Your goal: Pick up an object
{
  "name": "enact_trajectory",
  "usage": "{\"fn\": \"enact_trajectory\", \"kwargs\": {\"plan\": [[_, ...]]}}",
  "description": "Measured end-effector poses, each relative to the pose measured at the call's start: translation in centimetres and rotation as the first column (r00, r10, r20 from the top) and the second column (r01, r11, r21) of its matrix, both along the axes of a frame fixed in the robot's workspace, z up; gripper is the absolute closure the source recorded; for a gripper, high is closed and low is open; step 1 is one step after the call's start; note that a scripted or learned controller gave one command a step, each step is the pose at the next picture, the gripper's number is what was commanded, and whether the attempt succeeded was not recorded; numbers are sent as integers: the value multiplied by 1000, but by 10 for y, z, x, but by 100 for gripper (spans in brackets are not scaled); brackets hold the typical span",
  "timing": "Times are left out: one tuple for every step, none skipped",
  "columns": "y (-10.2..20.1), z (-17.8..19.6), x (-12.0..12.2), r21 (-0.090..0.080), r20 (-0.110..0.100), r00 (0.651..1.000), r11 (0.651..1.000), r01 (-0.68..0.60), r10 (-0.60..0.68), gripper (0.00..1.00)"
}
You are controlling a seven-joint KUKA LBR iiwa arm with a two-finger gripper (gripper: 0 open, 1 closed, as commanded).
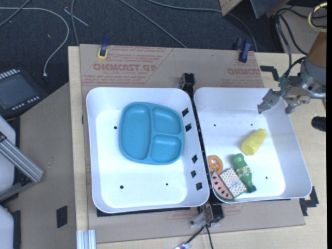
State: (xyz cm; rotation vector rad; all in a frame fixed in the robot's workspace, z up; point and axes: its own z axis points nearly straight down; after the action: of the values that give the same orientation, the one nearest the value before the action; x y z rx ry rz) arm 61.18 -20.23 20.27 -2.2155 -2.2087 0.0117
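Fingers (280, 103) spread wide, two grey metal prongs angled down and apart, nothing between them, hovering over the upper right corner of the right bin (290, 139). Above them a grey wrist with a dull orange band, reaching in from the right.

Below and left of the fingers, well apart from them, a smooth yellow rounded object (253, 141), lying tilted on bare white floor with open room on every side. Further down, crowded against the near left corner: a green bottle-shaped toy (243, 171) lying slantwise, a flat watermelon slice (223, 187) with red flesh and dark rind, a small pale checked piece (234, 183) between slice and bottle, touching both, and an orange ring-like piece (215, 164) just above the slice, close to the bin's left wall. Little clearance among these four.

Both bins shallow, matte white, round-cornered, with raised rims. In the left bin (104, 185), a glossy blue plate (151, 133) with three compartments, set toward the upper middle, white floor free all around.

Bins side by side on a pale counter (75, 139) sheeted in printed cardboard. Beyond, dark carpet with loose white cables (57, 14).
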Motion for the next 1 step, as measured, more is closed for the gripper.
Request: {"fn": "enact_trajectory", "kwargs": {"plan": [[1, 9, 3, -4, 14, 1000, 1000, -4, 4, 0]]}}
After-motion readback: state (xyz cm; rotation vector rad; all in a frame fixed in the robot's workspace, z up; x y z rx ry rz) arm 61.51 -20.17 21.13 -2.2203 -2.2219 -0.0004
